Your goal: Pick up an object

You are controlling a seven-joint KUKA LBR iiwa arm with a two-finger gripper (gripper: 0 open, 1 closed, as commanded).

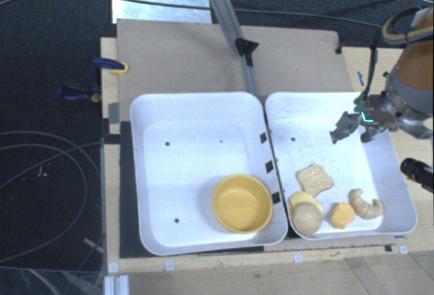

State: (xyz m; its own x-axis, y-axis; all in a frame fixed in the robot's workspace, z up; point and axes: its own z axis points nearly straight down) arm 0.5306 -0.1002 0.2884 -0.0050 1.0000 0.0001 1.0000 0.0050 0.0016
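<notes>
My gripper (352, 131) hangs over the back right part of the right bin (298, 117), open, with nothing between its dark fingers. The right bin's front holds a tan slice of toast (314, 179), a pale round bun (305, 215) with a yellow top, a small yellow block (342, 215) and a beige croissant (367, 205). All of them lie well in front of the gripper. A yellow bowl (242, 203) sits upright at the front right of the left bin (169, 117).
A grey pole (227, 9) slants across the bench from the back, ending near where the bins meet. Black clips (269, 165) mark the seam between the bins. Blue and yellow clamps (102, 76) stick out at the bench's left edge. Cables lie on the floor.
</notes>
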